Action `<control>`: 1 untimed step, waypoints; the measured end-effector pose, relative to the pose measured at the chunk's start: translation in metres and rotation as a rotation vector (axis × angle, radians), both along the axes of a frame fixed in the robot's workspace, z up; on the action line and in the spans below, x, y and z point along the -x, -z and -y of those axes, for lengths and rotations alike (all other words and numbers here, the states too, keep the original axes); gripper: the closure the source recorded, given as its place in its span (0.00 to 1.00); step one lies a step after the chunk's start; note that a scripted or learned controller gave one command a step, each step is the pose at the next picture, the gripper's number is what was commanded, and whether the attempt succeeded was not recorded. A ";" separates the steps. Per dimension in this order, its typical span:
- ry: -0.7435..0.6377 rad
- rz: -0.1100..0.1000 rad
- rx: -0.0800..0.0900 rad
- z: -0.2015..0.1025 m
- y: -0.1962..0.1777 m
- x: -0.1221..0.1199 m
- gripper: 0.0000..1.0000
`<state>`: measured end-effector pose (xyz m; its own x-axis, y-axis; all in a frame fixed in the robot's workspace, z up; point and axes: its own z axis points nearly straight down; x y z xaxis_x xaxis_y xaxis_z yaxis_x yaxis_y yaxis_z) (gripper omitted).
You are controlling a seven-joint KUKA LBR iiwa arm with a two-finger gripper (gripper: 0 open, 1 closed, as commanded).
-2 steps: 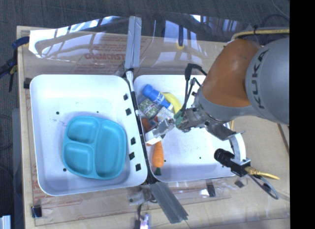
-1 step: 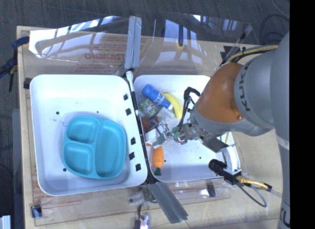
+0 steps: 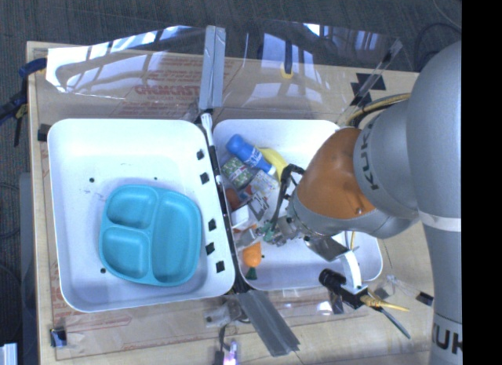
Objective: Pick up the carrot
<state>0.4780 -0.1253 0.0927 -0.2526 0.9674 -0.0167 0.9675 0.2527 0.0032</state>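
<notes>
The carrot point(image 3: 252, 256) shows as a small orange lump at the near left corner of the right bin point(image 3: 314, 275), against the divider. My gripper point(image 3: 267, 234) reaches down into that bin just above and right of the carrot, under the orange band of the arm point(image 3: 333, 183). The wrist covers much of the bin's middle. Whether anything sits in the gripper is hidden.
A blue bottle point(image 3: 248, 154), a yellow item point(image 3: 274, 159) and a packet of mixed clutter point(image 3: 243, 183) lie in the right bin's far left part. The left bin point(image 3: 70, 198) holds a turquoise divided plate point(image 3: 151, 234). Clear plastic sheeting lies behind both bins.
</notes>
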 end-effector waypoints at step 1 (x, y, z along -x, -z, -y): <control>-0.008 -0.008 -0.011 -0.005 -0.007 -0.001 1.00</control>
